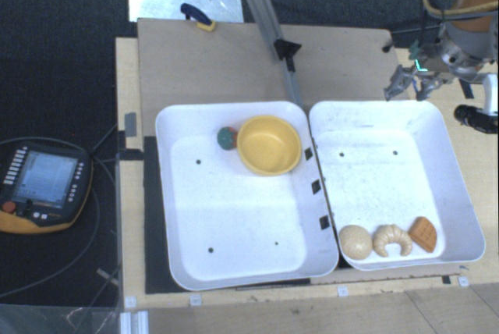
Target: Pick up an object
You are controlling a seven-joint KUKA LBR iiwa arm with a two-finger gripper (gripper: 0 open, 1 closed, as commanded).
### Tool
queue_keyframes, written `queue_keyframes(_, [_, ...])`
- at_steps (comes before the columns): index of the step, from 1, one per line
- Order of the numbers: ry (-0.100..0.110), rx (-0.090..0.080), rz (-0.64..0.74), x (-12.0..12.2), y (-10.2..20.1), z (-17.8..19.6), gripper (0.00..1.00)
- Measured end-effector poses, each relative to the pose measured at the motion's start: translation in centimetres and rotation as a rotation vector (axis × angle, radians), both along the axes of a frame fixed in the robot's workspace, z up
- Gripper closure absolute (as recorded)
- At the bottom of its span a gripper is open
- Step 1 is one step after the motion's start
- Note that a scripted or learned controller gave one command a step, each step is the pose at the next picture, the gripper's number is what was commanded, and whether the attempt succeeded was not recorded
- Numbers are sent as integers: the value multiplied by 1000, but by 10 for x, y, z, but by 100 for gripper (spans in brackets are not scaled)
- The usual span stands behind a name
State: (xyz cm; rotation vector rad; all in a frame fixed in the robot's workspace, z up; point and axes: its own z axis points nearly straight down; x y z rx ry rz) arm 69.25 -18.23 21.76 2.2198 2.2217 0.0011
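A yellow bowl (269, 144) sits at the back right of the left bin (187, 192), with a small dark green ball (227, 138) touching its left side. Along the front edge of the right bin (390, 145) lie a round bun (355, 242), a croissant (393, 239) and an orange waffle piece (423, 233). My gripper (411, 83) hangs above the back right rim of the right bin, open, with nothing between its fingers.
A grey pole (265, 8) slants across the bench behind the bins, ending in a black clamp (286, 50). A teach pendant (40, 184) lies on the floor to the left. A black and yellow tool (196, 15) rests at the bench's back edge.
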Motion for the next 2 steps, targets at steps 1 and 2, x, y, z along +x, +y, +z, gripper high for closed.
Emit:
queue_keyframes(1, [0,0,0,0,0,0,0])
queue_keyframes(2, [5,1,0,0,-1,-63,0])
